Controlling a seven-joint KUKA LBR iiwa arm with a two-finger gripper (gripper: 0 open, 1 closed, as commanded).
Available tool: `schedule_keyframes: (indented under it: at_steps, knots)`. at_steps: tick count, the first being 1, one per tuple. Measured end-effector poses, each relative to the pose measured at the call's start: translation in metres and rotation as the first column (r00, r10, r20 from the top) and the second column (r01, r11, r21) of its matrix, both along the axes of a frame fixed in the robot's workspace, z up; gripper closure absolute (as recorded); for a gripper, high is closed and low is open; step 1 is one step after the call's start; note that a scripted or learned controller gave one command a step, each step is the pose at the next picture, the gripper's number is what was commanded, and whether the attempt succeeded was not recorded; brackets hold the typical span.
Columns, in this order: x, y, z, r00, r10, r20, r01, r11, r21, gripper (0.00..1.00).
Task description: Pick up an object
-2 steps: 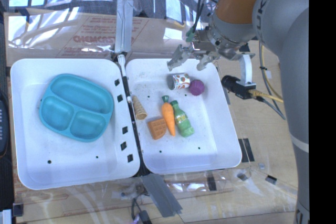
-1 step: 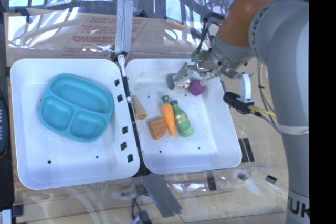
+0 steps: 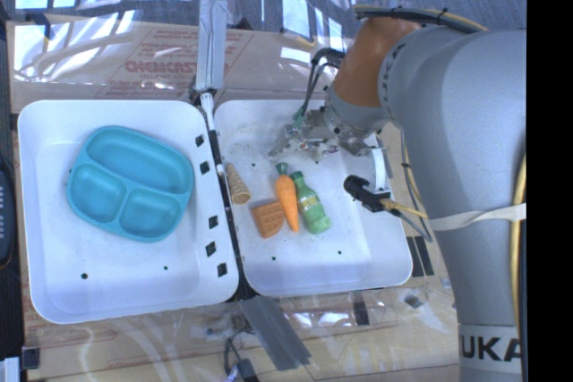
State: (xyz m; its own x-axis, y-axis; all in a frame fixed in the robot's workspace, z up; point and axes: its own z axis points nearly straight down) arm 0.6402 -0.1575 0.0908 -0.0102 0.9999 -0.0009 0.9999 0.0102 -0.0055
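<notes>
Right bin: four toys — orange carrot, green bottle, tan waffle, beige cone.
Left bin: one blue divided plate.
Gripper: over the bare far half of the right bin; finger state I cannot tell.

Desk covered with brown cardboard and clear film. Two white bins directly on it: left bin, right bin touching it along a taped seam. Grey tape strip above the seam.

Arm base: white letters "UKA", cut by the picture's lower edge, on the grey arm.
Cardboard sheet: faint reddish print behind the left bin, too blurred to read.
</notes>
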Motion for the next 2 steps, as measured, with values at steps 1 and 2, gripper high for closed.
schedule_keyframes:
  at_steps: [1,2]
  knots:
    - [-0.09,-0.01,0.001,1.0,-0.003,0.001,0.003,1.0,0.002,0.0]
    - [-0.089,-0.01,0.011,1.0,0.003,0.0,-0.003,1.0,0.002,1.0]
